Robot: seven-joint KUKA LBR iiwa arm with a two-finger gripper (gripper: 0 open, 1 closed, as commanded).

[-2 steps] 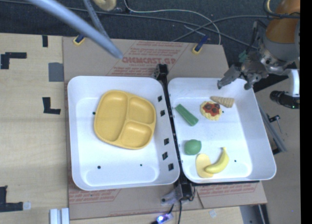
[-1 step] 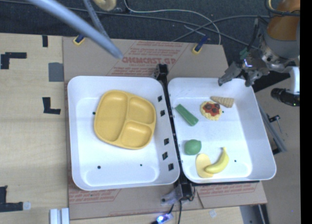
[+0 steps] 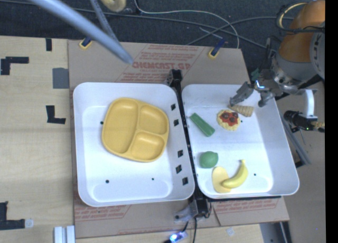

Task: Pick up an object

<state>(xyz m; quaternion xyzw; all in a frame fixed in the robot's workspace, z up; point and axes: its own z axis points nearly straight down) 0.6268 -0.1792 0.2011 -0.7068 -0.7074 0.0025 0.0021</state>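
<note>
While the arm (image 3: 296,46) is reaching in from the right edge of the bench, its gripper (image 3: 252,96) is hanging over the upper corner of the right bin (image 3: 274,147), just beside the pizza slice (image 3: 232,117). The two fingers are standing apart, one slanting down to the left toward the slice's crust, the other pointing down nearer the bin wall; nothing is lying between them, so the tool is gripping nothing.

The candidates for picking are lying loose on the right bin's floor, scattered rather than arranged: the pizza slice near the top, a green pod (image 3: 202,124) just left of it, a small green lump (image 3: 208,158) lower down, and a banana (image 3: 235,176) touching a pale yellow piece (image 3: 219,177) near the bottom. The left bin (image 3: 90,147) is bearing a yellow divided plate (image 3: 135,129), which is probably serving as clutter or a drop site.

The wrist is tilting inward, with the orange band sitting above it at the frame's right. Judging by this pose, the pizza slice is the likeliest target, and the grasp is not yet made.
</note>
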